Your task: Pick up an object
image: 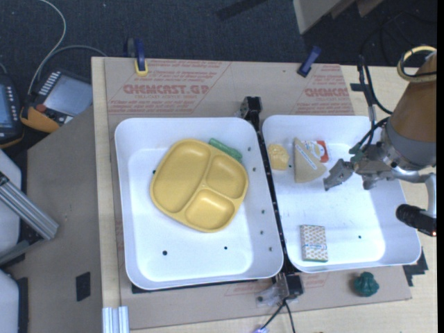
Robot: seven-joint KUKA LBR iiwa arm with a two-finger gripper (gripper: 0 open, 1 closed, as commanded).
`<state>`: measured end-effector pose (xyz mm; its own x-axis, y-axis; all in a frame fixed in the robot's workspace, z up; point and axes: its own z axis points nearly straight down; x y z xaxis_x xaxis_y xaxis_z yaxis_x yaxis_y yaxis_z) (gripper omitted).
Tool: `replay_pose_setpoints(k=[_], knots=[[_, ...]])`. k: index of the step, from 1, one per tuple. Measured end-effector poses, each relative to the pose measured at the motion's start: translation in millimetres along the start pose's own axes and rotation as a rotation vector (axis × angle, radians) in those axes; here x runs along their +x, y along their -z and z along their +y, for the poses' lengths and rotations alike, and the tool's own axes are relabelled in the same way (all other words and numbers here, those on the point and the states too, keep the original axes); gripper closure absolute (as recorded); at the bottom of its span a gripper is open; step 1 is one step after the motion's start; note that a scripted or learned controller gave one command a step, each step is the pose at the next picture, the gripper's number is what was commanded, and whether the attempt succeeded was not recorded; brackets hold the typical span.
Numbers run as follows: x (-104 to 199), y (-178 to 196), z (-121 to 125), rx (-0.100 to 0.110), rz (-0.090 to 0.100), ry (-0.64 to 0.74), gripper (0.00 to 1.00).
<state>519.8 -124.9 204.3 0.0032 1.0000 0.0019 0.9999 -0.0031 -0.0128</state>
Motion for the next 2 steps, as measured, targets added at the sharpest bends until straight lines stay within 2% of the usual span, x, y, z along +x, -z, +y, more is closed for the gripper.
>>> replay_pose_setpoints(k=[1,2], knots=[[0.2,5.6,2.7,-0.012,-0.002,0.003,0.00],[-1.9,-38.7,7.3,-0.007,0.000,0.003,0.00]])
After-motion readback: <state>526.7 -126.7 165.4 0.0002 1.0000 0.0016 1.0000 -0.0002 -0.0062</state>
